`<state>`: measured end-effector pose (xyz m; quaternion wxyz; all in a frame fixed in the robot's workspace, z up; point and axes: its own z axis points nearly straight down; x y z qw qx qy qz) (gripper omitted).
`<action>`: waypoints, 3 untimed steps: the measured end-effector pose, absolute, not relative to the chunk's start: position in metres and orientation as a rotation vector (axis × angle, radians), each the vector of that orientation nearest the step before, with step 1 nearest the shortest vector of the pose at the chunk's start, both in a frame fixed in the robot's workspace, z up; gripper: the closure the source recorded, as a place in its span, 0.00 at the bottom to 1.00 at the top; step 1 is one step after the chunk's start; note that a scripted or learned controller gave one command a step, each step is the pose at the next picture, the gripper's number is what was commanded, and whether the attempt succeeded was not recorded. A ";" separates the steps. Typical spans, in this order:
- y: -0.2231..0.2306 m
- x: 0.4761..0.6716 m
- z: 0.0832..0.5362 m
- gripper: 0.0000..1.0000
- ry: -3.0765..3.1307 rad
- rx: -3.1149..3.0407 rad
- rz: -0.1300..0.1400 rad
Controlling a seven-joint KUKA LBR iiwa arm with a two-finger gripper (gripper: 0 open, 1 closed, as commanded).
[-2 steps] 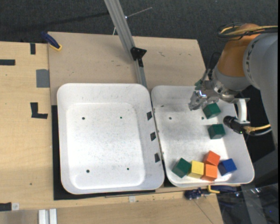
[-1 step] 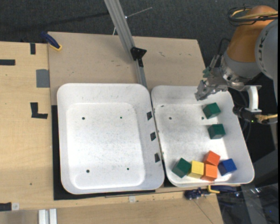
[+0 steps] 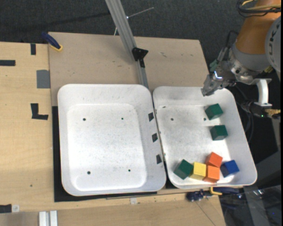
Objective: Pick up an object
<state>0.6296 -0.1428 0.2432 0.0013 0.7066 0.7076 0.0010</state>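
Observation:
The right bin point(image 3: 188, 126) holds several small blocks. Two green blocks lie in its right part, one point(image 3: 214, 111) above the other point(image 3: 219, 132). Near the front edge sit a green block point(image 3: 183, 168), a yellow block point(image 3: 199, 170), two orange blocks point(image 3: 213, 166) and a blue block point(image 3: 229, 167), packed close together. My gripper point(image 3: 209, 88) hangs over the bin's back right corner, above and a little left of the upper green block. Nothing shows between its fingers.
The left bin point(image 3: 106, 138) lies beside the right one. A slanted metal pole point(image 3: 125, 29) with a black clamp point(image 3: 139, 54) crosses the back of the bench. A blue and yellow clip point(image 3: 52, 40) lies at the back left.

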 end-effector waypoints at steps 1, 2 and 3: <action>-0.095 0.628 0.249 1.00 2.229 2.216 0.001; -0.037 0.634 0.236 1.00 2.231 2.216 -0.001; 0.024 0.634 0.227 1.00 2.230 2.217 -0.001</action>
